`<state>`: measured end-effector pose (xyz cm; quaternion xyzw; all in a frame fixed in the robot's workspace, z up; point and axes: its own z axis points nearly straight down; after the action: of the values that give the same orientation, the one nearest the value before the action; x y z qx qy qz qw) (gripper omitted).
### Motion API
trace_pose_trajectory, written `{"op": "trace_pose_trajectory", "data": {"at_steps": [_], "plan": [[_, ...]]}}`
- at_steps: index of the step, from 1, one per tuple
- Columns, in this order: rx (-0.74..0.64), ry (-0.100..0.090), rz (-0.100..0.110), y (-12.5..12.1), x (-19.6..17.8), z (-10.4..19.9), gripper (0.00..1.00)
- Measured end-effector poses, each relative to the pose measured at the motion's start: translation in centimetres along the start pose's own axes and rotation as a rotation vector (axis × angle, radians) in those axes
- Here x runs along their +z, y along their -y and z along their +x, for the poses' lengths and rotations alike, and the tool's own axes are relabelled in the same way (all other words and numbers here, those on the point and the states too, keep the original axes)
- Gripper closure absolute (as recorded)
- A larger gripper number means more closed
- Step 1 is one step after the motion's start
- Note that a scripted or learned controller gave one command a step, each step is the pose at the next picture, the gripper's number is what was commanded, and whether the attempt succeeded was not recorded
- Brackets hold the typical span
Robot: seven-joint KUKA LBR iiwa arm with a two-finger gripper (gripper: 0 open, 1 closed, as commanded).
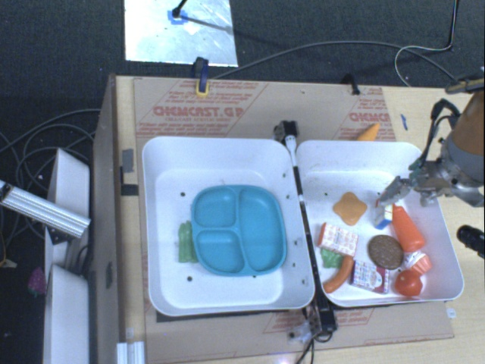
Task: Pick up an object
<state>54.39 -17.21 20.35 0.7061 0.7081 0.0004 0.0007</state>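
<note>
- Camera view, the hand [395,190]: it hangs over the right bin [356,156], low above its right-hand middle, reaching in from the right. Its grey fingers point left and down toward the cluster of items, which suits a program lining up a pick. Whether the fingers are spread or closed I cannot tell, and nothing shows between them.
- Camera view, the things to pick: all loose items lie crowded in the near half of the right bin. An orange bottle [407,230] lies just beside the hand, on its near side, with a small blue-and-white piece [383,218] touching it. Left of these sits a tan nugget [350,208]. Nearer lie a brown round patty [386,252], a red tomato [408,283], two small printed packets [338,239], and a sausage [339,274] against the divider.
- The bottle is probably the nearest target; crowding makes a clean grasp doubtful.
- Camera view, the left bin [220,152]: a blue divided plate [238,229] rests in the middle, a green piece [186,243] at its left edge.
- The surface [227,108]: brown printed board under both bins, clamped at the far edge.
- The room: dark carpet, loose cables, and a shiny sheet [180,20] on the far floor.
</note>
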Motion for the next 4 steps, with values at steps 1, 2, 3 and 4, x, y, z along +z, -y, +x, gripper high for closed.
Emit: {"op": "trace_pose_trajectory", "data": {"at_steps": [1,2,3,4], "plan": [[-0.002,-0.001,0.001,-6.3,6.0,3.7,0.0],[0.001,0.0,0.0,-4.3,11.9,5.5,0.0],[0.0,0.001,-0.004,-4.5,10.7,5.5,1.0],[0.002,0.004,-0.003,-5.2,4.8,-3.2,1.0]]}}
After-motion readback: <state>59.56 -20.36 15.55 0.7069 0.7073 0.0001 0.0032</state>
